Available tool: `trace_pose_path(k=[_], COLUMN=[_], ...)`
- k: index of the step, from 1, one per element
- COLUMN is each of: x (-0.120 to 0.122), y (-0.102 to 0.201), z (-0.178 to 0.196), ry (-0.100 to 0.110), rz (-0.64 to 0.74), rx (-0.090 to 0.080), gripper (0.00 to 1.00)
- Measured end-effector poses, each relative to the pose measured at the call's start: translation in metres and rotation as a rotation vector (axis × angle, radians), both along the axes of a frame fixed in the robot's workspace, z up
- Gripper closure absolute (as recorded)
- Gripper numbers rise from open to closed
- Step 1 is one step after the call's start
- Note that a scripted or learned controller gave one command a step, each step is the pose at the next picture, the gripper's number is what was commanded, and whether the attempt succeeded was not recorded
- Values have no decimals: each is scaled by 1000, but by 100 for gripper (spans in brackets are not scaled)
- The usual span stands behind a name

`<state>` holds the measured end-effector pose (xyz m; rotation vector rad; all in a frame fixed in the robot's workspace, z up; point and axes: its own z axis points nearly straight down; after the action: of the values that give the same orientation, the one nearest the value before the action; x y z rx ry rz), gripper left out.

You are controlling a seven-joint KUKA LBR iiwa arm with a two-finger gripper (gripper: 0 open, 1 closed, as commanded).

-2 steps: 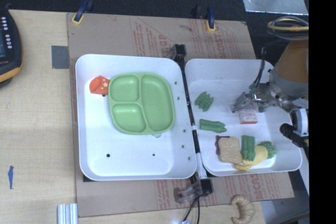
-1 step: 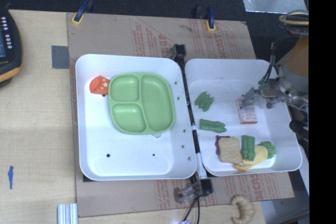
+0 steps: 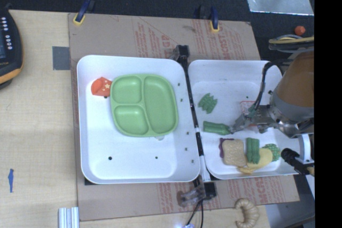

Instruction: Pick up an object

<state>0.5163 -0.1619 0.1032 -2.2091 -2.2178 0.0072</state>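
My gripper (image 3: 241,121) is low in the right bin (image 3: 230,69), at its middle right, just right of a long dark green vegetable piece (image 3: 216,127). A ridged green leafy piece (image 3: 207,102) lies further up and to the left. Along the bin's front edge sit a slice of bread (image 3: 233,151), a green piece (image 3: 252,150), a yellow banana-like piece (image 3: 258,163) and a small broccoli (image 3: 272,151). The arm's grey body (image 3: 296,93) hides the bin's right side. I see nothing held in the gripper.
The left bin (image 3: 133,165) holds a green divided plate (image 3: 144,104) and a red toy (image 3: 100,86) at its upper left. A black divider with clamps (image 3: 189,109) runs between the bins. A beige curled object (image 3: 247,212) lies on the bench in front.
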Motion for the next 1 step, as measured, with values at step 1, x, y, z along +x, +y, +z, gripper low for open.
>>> trace_pose_path(k=[1], x=[51], y=[-33], z=[-12], ry=[-13], rz=[2], rx=[-6], gripper=[0])
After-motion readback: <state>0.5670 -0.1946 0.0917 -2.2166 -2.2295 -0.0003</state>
